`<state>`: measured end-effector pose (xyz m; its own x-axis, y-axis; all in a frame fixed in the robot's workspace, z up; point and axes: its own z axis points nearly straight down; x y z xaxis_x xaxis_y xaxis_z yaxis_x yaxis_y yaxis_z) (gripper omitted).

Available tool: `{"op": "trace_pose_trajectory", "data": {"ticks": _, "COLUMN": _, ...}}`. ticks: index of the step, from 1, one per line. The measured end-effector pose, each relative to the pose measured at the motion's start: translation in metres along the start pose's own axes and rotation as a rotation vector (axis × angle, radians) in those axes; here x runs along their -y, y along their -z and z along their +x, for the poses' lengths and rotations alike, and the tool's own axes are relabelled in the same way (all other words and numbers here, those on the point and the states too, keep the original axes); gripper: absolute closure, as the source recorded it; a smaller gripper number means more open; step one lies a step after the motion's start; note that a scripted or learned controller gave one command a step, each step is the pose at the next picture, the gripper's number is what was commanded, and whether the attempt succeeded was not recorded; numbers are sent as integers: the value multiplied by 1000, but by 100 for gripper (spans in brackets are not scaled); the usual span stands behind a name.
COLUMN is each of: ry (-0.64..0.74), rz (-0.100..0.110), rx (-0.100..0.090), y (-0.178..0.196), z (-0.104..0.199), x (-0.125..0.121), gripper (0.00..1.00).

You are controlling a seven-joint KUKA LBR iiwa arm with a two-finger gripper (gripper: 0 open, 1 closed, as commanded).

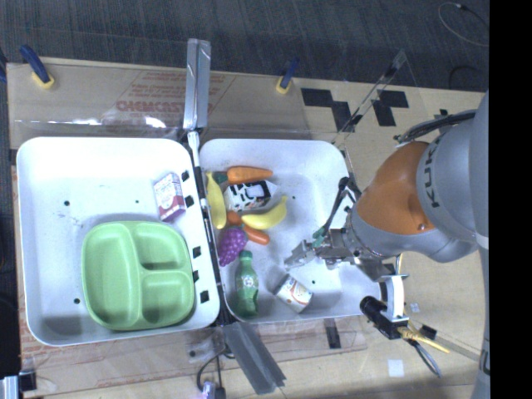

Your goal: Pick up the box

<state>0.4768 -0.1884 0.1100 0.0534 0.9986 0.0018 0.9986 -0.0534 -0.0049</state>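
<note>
**A:** Nearest the camera, along the bench [100, 364] front edge, what did you have in the left bin [33, 223]?

**B:** You had a green divided tray [137, 273] filling its near half. Just beyond the tray, close to the divider wall, stood the box [169, 195], small, red and white, lying tilted on the white floor and touching nothing else.

**A:** And the right bin [324, 160]?

**B:** At its near edge you had a green bottle [245, 285] and a small can [293, 293] on its side. Further back came purple grapes [232, 243], two bananas [266, 215], a black-and-white carton [248, 194] and a carrot [249, 174] at the far end.

**A:** Where was your hand [306, 252]?

**B:** It hung over the right bin, just above the can, well apart from the box in the other bin. Its fingers were too blurred and foreshortened; you could not tell whether they stood wide or narrow. Nothing showed between them.
</note>
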Motion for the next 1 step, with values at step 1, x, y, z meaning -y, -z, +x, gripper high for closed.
{"op": "trace_pose_trajectory", "data": {"ticks": 1, "ry": 42, "rz": -4, "rx": 1, "y": 80, "z": -20, "x": -1, "gripper": 0}}
